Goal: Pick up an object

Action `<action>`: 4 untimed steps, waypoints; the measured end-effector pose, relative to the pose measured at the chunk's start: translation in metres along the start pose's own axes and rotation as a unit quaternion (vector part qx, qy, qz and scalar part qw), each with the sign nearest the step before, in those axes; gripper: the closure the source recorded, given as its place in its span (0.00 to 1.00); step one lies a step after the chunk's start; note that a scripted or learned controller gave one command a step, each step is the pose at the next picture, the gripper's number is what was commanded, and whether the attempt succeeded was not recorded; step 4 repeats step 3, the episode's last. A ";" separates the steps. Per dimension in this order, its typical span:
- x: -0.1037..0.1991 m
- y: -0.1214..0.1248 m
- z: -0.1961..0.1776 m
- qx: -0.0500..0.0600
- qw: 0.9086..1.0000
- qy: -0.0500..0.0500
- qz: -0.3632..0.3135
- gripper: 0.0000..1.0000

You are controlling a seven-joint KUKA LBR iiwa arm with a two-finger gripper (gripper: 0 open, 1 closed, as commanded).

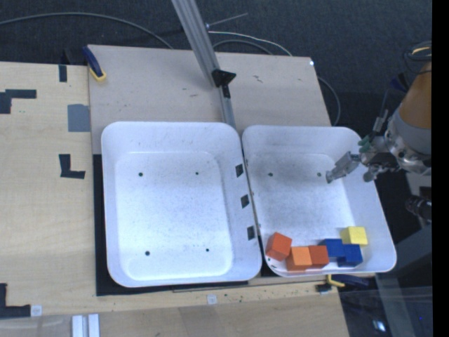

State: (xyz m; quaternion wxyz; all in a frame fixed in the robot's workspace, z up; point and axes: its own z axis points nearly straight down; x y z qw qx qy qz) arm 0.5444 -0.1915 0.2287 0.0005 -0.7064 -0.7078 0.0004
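Observation:
Several small blocks lie along the front edge of the right bin (295, 146): an orange-red block (279, 245), an orange block (302, 258), a blue block (343, 252) and a yellow block (354, 235) leaning on the blue one. My gripper (356, 170) hangs over the bin's right rim, well behind the blocks. Its fingers (342, 167) stand open with nothing between them.
The left bin (112, 188) lies beside the right one. A slanted metal rail (200, 37) runs down to the gap between the bins. Cables trail across the dark floor at the back. A blue and yellow clamp (95, 63) sits at the board's far left corner.

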 end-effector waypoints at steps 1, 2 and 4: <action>0.000 0.000 -0.010 0.000 1.000 0.000 -0.001 1.00; -0.007 -0.022 0.026 0.002 1.000 0.000 0.001 1.00; -0.006 -0.021 0.024 0.000 1.000 0.000 0.000 0.00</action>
